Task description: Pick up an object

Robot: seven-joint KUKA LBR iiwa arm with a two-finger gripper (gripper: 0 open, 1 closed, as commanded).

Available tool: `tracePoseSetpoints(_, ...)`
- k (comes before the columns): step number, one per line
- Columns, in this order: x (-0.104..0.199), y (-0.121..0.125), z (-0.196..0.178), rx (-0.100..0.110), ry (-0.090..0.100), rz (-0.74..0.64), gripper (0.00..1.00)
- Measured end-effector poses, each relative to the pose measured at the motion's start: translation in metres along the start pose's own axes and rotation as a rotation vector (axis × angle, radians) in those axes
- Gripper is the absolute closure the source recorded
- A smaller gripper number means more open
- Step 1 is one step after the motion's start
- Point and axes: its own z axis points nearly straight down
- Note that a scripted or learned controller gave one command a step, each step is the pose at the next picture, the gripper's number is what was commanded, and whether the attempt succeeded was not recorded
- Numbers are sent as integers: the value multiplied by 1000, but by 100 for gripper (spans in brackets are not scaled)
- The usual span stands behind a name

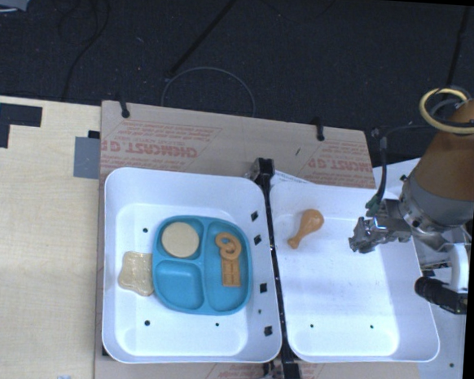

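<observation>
I see claw (pixel 362 238) over right white bin (pixel 349 316), grip state unclear; tan drumstick-shaped toy (pixel 306 227) at its 9 o'clock, apart. Pick not begun.

Two white bins, arm at right

The gripper (pixel 364 238) hovers over the right bin (pixel 349 316) near a drumstick (pixel 306 227); the left bin (pixel 120 331) holds a blue tray (pixel 188 291).

Blue tray (pixel 190 289), tan drumstick (pixel 306 228), white bins (pixel 121 314).
</observation>
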Motion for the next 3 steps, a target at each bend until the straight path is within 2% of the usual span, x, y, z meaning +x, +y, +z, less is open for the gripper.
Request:
tracePoseSetpoints(1,51,-7,11,1,0,0,100)
tracePoseSetpoints(3,157,-7,-6,0,0,-2,100)
